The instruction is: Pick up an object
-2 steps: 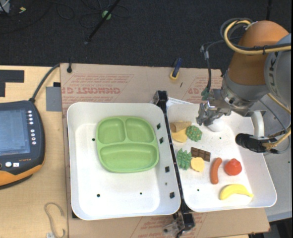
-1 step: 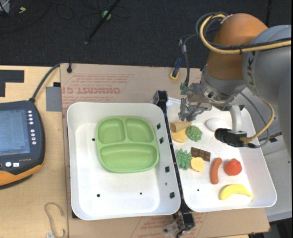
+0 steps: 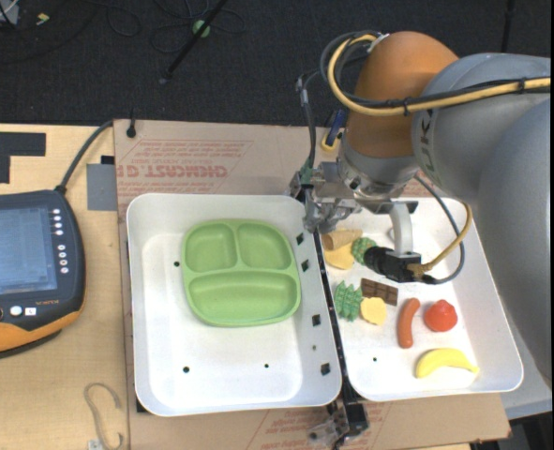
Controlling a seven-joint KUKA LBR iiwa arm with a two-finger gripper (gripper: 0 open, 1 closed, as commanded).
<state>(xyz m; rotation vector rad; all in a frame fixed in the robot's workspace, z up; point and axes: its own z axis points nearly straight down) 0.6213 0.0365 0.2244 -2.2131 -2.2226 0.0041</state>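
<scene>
The grey arm (image 3: 473,129) reaches in from the right and hangs over the far left corner of the right bin (image 3: 501,364), its orange band above the wrist. The gripper (image 3: 325,212) sits low at the wall between the two bins; whether it is spread or pressed together cannot be told from this angle, and nothing is seen pinched in it.

The left bin (image 3: 155,364) bears a green divided plate (image 3: 241,272), broad, stiff and shallow, awkward to pinch except at its rim.

The likelier targets lie in the right bin, all small toy foods, probably light, hard plastic and somewhat slippery. Largest to smallest: the yellow banana (image 3: 443,364) at the near side, curved, best taken across its middle; the sausage (image 3: 407,322), a slim cylinder, to be gripped across its width; the red tomato (image 3: 440,316) just beside it, round and apt to squirt out; the yellow wedge (image 3: 338,249) nearest the gripper.
</scene>
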